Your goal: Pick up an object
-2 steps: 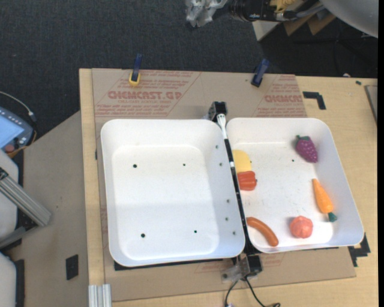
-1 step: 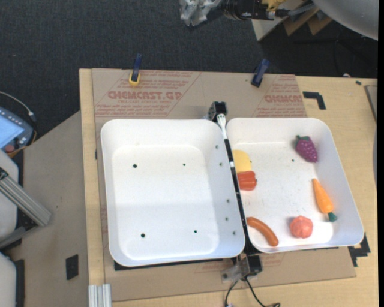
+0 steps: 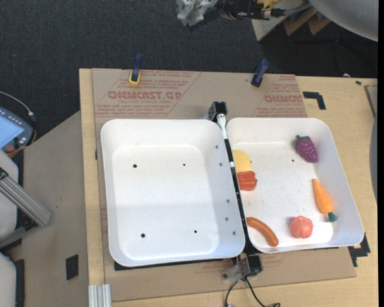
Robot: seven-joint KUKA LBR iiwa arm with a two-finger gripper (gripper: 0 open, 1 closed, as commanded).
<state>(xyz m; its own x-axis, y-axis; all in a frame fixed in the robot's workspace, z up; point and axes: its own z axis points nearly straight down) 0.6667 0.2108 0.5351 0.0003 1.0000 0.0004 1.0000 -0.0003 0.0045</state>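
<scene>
Toy food's all sitting in the right bin (image 3: 282, 129), six pieces spread around it. Purple grapes (image 3: 306, 149) are up at about 1 o'clock in that bin, the carrot (image 3: 322, 198) lies along the wall at roughly 4 o'clock with its green end pointing down, and the red tomato-looking thing (image 3: 301, 226) is near the front at 5 o'clock, close to the carrot's tip. Sausage (image 3: 263, 231) lies tilted at about 7 o'clock, just beside the divider where the two bins meet. Over at 9 o'clock there's a yellow piece (image 3: 240, 160) with a red-orange pepper (image 3: 246, 180) right under it, touching or nearly so, both tucked against the left wall. Left bin (image 3: 114, 180) is next door on the cardboard sheet (image 3: 180, 87), with a yellow clamp (image 3: 135, 73) and a blue clamp (image 3: 260, 72) at the sheet's back edge. The gripper (image 3: 193, 10) is way up at 12 o'clock over the dark floor, well apart from the bins, and it's too blurry to tell how it's set.
</scene>
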